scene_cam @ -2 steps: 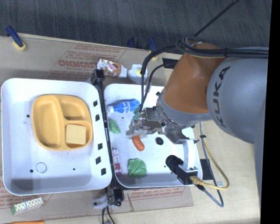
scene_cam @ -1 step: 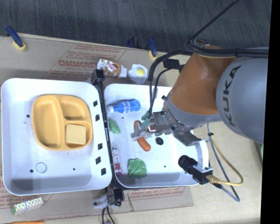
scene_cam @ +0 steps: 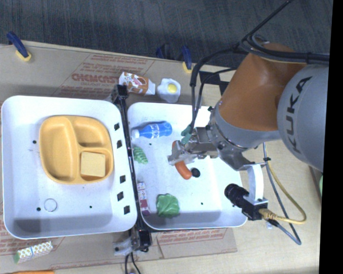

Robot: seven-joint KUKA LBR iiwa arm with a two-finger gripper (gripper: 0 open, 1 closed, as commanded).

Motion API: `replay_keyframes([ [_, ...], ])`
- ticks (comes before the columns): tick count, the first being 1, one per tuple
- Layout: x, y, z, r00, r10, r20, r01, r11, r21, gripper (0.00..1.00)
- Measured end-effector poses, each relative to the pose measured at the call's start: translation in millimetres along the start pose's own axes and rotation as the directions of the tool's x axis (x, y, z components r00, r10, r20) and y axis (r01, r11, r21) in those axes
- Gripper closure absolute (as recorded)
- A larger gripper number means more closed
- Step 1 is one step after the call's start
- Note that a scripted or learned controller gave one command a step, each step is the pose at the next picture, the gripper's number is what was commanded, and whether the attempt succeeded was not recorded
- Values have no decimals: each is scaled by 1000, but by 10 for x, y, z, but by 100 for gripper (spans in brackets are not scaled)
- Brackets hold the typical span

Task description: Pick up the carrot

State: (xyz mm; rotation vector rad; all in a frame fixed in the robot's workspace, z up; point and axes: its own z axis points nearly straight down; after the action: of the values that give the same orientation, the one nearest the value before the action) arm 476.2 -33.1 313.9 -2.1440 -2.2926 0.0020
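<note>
A: Where is the carrot (scene_cam: 184, 171) lying?

B: In the right bin (scene_cam: 210, 218), near its middle, just below the gripper (scene_cam: 180, 158), at about six o'clock from it.

A: Its long axis?

B: Running roughly from ten to four o'clock.

A: Are the fingers gripping it?

B: I cannot tell; the gripper is hiding their spread, though it is sitting right over the carrot's upper end.

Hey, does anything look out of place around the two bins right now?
Yes. A small carton and a yellow-and-white item lie on the cardboard behind the bins, outside them, and a wrapped packet lies off the left bin's front corner.
</note>
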Motion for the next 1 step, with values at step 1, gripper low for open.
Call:
replay_keyframes([
  [1, -293, -23, 261, 998, 63, 1, -63, 998, 2, 100],
])
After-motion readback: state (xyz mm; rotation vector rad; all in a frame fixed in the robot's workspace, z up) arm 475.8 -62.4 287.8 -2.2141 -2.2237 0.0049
